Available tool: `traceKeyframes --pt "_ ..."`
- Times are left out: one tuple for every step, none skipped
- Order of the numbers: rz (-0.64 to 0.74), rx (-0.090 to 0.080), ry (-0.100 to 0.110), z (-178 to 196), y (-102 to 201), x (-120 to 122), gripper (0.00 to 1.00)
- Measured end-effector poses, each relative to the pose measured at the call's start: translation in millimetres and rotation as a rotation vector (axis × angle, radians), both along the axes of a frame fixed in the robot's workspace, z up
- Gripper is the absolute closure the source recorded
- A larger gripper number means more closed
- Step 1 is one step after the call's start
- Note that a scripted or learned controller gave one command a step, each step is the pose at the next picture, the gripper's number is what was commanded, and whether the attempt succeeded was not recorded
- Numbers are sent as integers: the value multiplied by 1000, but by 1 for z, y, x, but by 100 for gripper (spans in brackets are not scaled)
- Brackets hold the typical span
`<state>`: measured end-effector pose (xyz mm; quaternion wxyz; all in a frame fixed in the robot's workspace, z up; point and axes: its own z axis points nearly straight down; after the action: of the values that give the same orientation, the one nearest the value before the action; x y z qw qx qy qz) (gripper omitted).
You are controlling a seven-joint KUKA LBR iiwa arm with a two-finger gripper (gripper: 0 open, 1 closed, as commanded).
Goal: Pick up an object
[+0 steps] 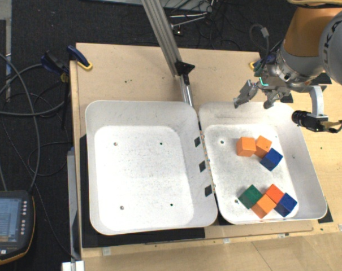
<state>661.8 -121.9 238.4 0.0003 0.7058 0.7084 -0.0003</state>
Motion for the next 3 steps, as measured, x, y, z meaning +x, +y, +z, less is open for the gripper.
traceKeyframes --pt "0 1 6 -62 7 -2 0" --pt "-5 1 7 -124 1 -8 0" --pt "-4 0 3 -144 2 -8 0"
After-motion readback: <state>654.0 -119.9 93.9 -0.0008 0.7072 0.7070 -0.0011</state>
